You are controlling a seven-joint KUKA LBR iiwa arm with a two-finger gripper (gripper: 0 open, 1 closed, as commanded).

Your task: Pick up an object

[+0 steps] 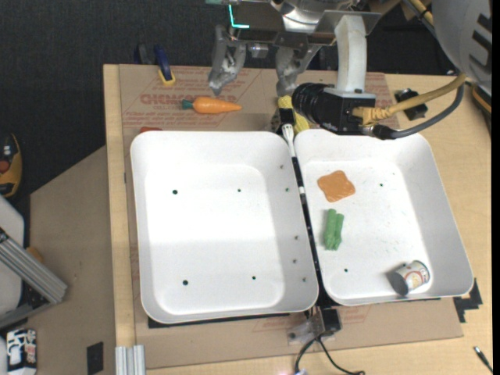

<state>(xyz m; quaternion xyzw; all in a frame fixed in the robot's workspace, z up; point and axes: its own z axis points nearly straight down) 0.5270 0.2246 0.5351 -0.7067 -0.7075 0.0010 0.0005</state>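
Candidate objects: a flat orange square piece like a cracker or sponge (336,186), a small green ridged piece (333,230) and a short grey-and-white cylinder lying on its side (409,277), all in the right white bin (437,186)
Orange piece: near the bin's upper left, close to the wall shared with the other bin
Green piece: just below the orange piece, apart from it, lying lengthwise
Cylinder: in the bin's lower right corner, well apart from the other two
Left white bin (156,209): bears only a few dark dots on its floor
Toy carrot (213,106): orange with a green tip, lying on the brown cardboard sheet (125,116) outside the bins, above the left bin's top edge
Gripper (255,69): hangs at the top of the view, above the cardboard and behind the bins, its two metal fingers (225,67) standing apart with nothing between them; the left finger is just above the carrot's spot in the view
Arm: the grey wrist and a black cabled block (332,109) sit over the top edge of the right bin
Progress: nothing is grasped or lifted; every object rests where it lies, so the pick is not yet done
Left to do: as I judge it, choose a target, bring the gripper down over it, close and raise it
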